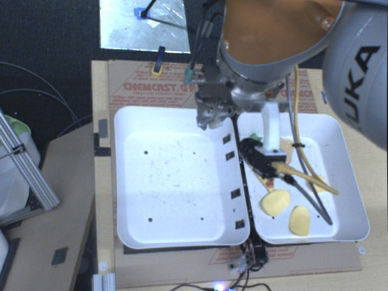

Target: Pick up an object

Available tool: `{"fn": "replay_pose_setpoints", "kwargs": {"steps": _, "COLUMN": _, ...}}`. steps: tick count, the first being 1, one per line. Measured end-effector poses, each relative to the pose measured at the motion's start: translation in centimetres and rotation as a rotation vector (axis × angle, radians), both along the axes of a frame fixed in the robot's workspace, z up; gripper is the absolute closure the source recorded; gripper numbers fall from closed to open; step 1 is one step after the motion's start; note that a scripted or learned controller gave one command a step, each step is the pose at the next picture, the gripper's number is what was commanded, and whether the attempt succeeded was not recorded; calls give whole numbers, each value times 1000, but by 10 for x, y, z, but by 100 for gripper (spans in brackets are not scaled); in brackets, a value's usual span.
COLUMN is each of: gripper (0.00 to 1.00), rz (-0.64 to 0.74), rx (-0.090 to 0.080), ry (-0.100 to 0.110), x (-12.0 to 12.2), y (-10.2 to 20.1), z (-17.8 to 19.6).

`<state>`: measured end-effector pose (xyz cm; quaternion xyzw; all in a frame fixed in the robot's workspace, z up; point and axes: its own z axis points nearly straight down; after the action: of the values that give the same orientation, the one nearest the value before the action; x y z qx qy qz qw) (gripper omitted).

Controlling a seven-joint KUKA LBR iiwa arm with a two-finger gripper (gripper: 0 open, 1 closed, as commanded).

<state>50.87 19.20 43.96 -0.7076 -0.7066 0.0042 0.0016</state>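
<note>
Two pale yellow rounded objects lie in the right bin point(348, 162), one point(276, 202) near its middle front and one point(299, 220) closer to the front wall. A small green thing point(255, 137) peeks out at the bin's far left, mostly hidden by the robot's parts. My gripper point(208, 117) hangs over the far right corner of the left bin point(130, 180), close to the divide between the bins. It is well away from both yellow objects and I see nothing in it.
The arm's big grey and orange body point(285, 23) covers the far side of the right bin. A yellow cable point(309, 177) trails across that bin. Behind the bins lie a shiny metal sheet point(142, 17) and a small blue and yellow item point(159, 62).
</note>
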Motion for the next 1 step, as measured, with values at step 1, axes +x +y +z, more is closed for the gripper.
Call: {"fn": "replay_pose_setpoints", "kwargs": {"steps": 1, "gripper": 100, "rz": -11, "rx": 0, "ry": -14, "x": 21, "y": -128, "z": 17}}
